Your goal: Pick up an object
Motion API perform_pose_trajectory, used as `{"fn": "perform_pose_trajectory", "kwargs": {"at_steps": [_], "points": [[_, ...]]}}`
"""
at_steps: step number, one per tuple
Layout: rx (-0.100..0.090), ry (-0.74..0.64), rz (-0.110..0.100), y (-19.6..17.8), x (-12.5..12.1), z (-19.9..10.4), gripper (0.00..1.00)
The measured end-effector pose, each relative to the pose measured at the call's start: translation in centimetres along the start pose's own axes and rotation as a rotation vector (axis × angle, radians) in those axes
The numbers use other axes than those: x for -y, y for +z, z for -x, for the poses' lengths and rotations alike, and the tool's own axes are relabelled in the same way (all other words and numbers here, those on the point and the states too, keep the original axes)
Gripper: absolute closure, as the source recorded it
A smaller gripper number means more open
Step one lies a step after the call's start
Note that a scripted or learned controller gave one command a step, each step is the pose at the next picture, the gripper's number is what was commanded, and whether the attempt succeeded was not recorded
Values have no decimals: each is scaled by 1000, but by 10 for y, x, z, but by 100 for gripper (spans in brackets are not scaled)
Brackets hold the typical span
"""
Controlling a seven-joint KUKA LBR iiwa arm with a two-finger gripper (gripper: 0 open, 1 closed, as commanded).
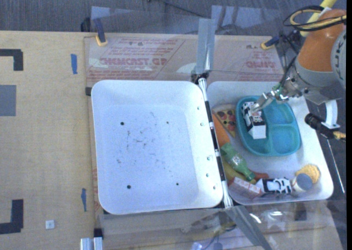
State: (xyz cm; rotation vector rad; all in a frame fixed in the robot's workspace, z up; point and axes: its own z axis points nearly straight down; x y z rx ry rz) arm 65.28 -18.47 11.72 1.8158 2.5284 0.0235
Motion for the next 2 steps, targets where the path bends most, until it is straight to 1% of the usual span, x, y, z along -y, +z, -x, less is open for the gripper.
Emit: {"fn": "perform_pose_trajectory", "kwargs": {"at_steps": [1,2], "points": [[-23,-61,7,5,7,22,0],[-11,-77,-23,-48,16,15,0]]}}
